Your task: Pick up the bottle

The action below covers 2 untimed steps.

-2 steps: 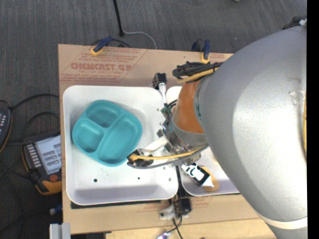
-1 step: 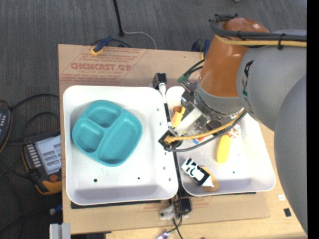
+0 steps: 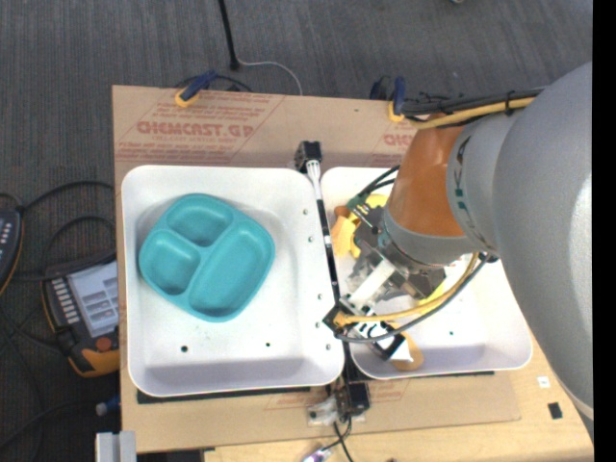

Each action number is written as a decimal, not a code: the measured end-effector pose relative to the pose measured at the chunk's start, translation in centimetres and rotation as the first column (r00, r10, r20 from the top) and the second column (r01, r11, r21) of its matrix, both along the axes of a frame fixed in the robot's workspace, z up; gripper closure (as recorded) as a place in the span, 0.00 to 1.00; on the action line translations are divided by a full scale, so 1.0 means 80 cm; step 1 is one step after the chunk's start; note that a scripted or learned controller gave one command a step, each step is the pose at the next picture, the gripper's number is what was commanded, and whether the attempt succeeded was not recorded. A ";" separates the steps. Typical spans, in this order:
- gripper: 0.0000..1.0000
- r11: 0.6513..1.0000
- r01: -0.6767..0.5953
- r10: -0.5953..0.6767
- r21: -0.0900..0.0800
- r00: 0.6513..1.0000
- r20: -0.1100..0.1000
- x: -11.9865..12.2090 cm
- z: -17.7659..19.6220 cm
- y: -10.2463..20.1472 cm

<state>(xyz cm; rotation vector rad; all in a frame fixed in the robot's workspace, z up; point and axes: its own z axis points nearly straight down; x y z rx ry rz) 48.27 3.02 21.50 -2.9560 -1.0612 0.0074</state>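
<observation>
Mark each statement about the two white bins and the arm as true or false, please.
1. A teal divided plate lies in the left bin. True.
2. The arm is over the left bin. False: it is over the right bin.
3. The plate has three compartments. True.
4. The bins stand on a metal sheet. False: they rest on a brown board with red lettering.
5. Yellow clamps hold the board's far edge. True.
</observation>
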 end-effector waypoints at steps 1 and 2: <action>0.00 1.000 0.000 0.000 0.001 1.000 0.001 0.000 0.000 0.000; 0.00 0.999 0.038 -0.038 0.000 0.999 0.000 0.000 -0.039 -0.067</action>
